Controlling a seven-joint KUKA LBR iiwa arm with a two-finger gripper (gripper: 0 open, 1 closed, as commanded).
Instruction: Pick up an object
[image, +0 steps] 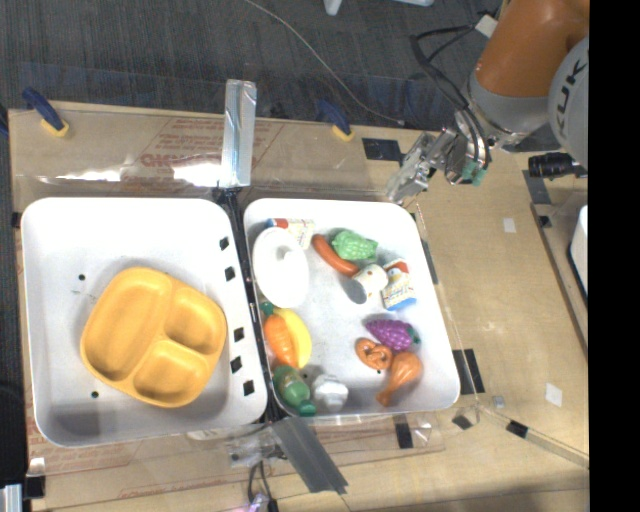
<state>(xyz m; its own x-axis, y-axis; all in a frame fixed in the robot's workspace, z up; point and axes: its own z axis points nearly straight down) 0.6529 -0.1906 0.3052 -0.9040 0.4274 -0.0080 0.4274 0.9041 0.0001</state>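
Camera view: the end effector (413, 180) hangs with fingers spread wide, holding nothing, just beyond the right bin's (432, 300) far corner, above the bench (500, 300).

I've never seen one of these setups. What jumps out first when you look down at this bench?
The big yellow divided tray lying alone in the left bin catches the eye first. Next is the right bin, crowded with small toy foods, such as purple grapes, a drumstick and a white plate. Above its far right corner hangs the robot's gripper, with the orange-banded arm behind.
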